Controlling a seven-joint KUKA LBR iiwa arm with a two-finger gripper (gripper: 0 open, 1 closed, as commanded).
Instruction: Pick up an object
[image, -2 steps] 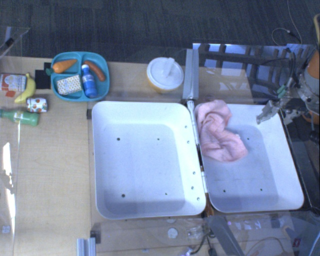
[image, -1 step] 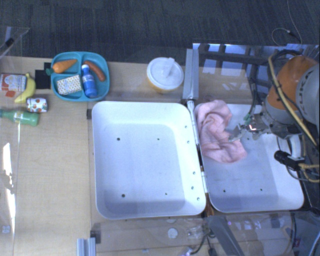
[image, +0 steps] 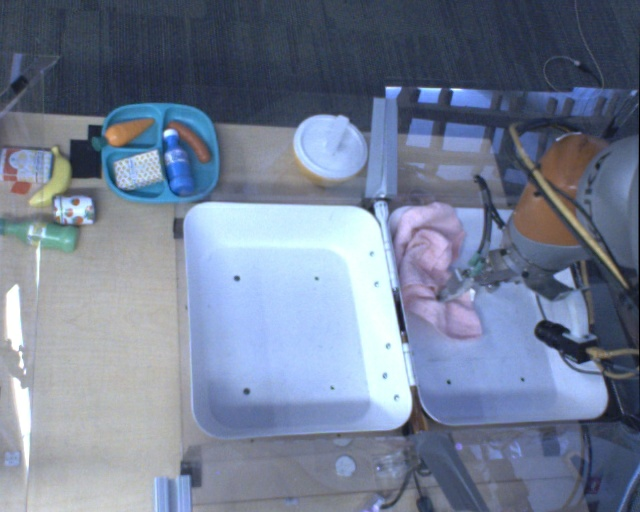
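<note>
In the right bin (image: 520, 390) I see a crumpled pink cloth (image: 433, 265) lying against the bin's left wall, in its upper left part. My arm (image: 575, 200) comes in from the right, grey with its orange band showing above the wrist, and the jaws (image: 462, 283) sit at the cloth's right edge, touching or just over the fabric. From this slant I cannot tell whether the jaws are released or clenched, nor whether any cloth lies between them. The cloth rests on the bin floor, bunched in folds, with a lobe reaching down toward the bin's middle.

The left bin (image: 290, 320) sits just beside it, the two walls meeting along a narrow seam. On the worktop (image: 100, 350) behind the left bin stands a yellow cup with a white lid (image: 330, 147). Further left is a blue divided plate (image: 160, 152) holding toy food, among it a carrot and a small blue bottle. At the far left edge lie a banana (image: 55, 180), a small can (image: 73, 209) and a green bottle (image: 40, 234), close together.
</note>
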